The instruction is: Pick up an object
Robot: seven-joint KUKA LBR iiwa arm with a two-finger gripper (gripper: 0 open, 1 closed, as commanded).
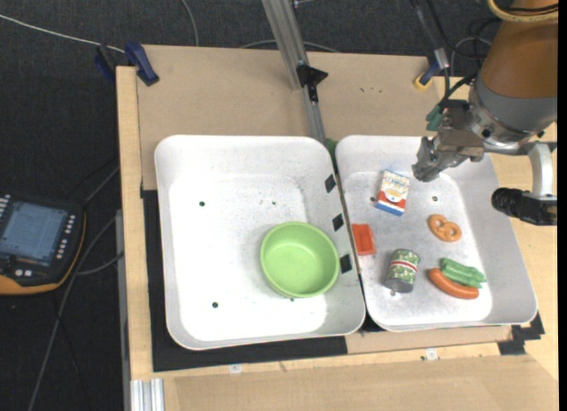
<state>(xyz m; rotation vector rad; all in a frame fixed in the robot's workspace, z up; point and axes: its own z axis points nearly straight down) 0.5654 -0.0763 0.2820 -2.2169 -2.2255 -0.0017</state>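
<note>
Camera view from above: the jaws (428,166) hang over the far side of the right bin (505,250), their spread impossible to tell, nothing visibly held. A small carton (392,192), print too small to read, lies just beside them toward the left. Nearer the front lie a pretzel (444,228), can (402,270), orange block (363,239) and carrot (455,278). A green bowl (299,259) sits in the left bin (204,223).

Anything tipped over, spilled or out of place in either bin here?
Nothing spilled or damaged. The small carton sits slightly askew, and the can looks tilted. The green bowl sits upright in the left bin; the gripper hovers above the right bin.
</note>
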